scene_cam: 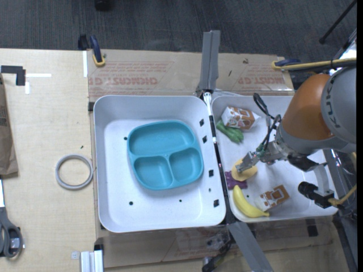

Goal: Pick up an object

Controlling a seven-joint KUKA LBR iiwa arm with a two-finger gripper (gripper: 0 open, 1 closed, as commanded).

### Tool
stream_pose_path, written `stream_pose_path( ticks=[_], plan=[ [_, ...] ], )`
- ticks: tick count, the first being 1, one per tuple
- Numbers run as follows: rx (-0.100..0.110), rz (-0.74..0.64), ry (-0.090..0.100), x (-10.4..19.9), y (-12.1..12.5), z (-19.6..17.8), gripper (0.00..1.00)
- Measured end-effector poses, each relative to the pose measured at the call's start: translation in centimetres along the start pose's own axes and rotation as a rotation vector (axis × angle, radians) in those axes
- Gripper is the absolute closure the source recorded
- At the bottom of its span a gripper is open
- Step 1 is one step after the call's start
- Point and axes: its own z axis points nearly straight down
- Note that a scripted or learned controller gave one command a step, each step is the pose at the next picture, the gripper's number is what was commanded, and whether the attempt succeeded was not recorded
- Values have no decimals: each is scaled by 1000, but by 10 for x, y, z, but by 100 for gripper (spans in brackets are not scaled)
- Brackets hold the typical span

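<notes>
At the bottom of the frame we see a yellow banana (247, 204) lying in the right bin (295, 214), near its front edge. Just right of the banana lies a small brown and white packet (274, 196). A bit higher, the pincer (248, 164) is down in the same bin, and a small yellow thing (245, 169) sits right at its tip. We cannot tell if the pincer is wide or narrow, or if it holds that yellow thing. A purple thing (230, 178) peeks out just left of it. Higher up lie a green thing (229, 131) and a little carton (237, 117). The grey and orange arm (309, 117) comes in from the right side of the frame. In the left bin (110, 163) lies a blue plate (165, 154) with three parts. On the bench (42, 129), far left, lies a grey ring (74, 171).
</notes>
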Motion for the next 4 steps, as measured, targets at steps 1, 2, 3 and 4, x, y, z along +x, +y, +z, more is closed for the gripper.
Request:
stream_pose_path(
  ticks=[1, 2, 3, 4],
  plan=[
    [8, 120, 0, -11, 72, 4, 0],
    [8, -252, 1, -23, 116, 4, 0],
    [12, -257, 1, -22, 116, -5, 100],
    [6, -198, 1, 6, 131, -99, 100]
  ],
)
